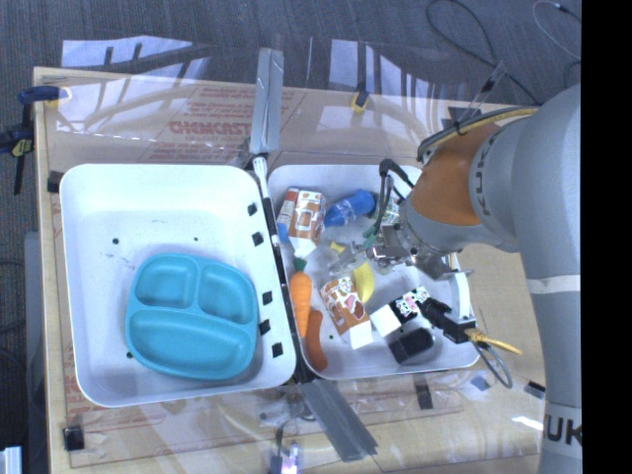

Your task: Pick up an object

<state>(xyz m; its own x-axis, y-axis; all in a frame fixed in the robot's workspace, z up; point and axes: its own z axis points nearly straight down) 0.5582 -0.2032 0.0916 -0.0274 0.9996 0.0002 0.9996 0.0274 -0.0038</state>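
1. The gripper (383,249) hangs low over the middle of the right bin (367,364); its tip is lost among metal parts and clutter, so I cannot tell whether it is open or closed, nor whether it holds anything.
2. Above it the wrist bends down and leftward into the bin; the orange band (442,188) sits over the bin's far right part; behind it the grey arm (538,200) is broad and runs off the right side of the view.
3. The nearest things lie loose on the bin floor; a yellow piece (363,282), small and rounded, lies slantwise just in front of the gripper; a blue container (354,206) lies on its side just beyond the gripper, toward the far wall.
4. A printed packet (341,302), red and white, touches the yellow piece on its left; a white block (359,336) lies at the packet's near end.
5. An orange-and-white carton (304,213) lies in the far left corner, beside the blue container.
6. A carrot (302,294) lies along the left wall, lengthwise; a darker red piece (316,336) lies just beside its near end.
7. The left bin (118,215) holds a blue divided tray (193,316) with three compartments, toward its near side; it is well apart from the gripper.
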